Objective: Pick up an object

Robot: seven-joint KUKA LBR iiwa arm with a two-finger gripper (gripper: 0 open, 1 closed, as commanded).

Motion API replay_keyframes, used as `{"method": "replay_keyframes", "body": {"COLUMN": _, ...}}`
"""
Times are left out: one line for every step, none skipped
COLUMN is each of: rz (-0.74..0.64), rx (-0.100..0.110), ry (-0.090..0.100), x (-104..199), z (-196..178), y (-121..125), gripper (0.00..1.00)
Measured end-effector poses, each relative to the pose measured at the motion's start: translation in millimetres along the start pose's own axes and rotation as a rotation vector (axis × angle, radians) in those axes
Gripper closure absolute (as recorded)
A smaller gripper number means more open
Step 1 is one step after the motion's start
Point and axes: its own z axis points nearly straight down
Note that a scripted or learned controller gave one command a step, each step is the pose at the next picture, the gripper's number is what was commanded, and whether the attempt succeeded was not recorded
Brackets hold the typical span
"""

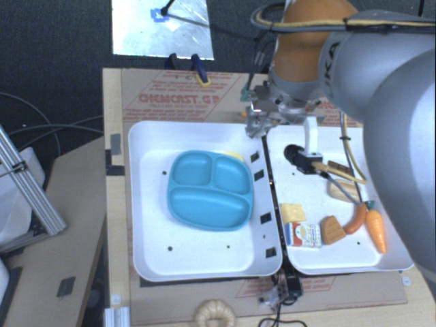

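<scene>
Cardboard-covered bench [170, 97]. My gripper [261, 125] hovers at the far rim of the right-hand bin [340, 264]; released or clenched, I cannot tell. A carrot [376, 231] lies in that bin's near corner, probably light, stiff, slippery: I'd pinch its thick middle.

— How many bins?
— Two white ones: the left bin [153, 240] and the right bin [340, 255].
— And in them?
— Left: one blue divided plate [208, 189]. Right: one carrot [376, 230], one curved orange piece [355, 220], one yellow cheese piece [293, 212], one small carton [304, 236], one brown cracker [332, 229].
</scene>
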Motion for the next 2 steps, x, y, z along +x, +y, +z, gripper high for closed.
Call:
{"method": "replay_keyframes", "body": {"rz": 0.001, "rx": 0.000, "ry": 0.000, "x": 1.8, "z": -5.7, "y": 1.3, "gripper": 1.00}}
{"method": "replay_keyframes", "body": {"rz": 0.001, "rx": 0.001, "ry": -0.001, "x": 13.9, "z": 9.3, "y": 2.9, "gripper": 1.00}}
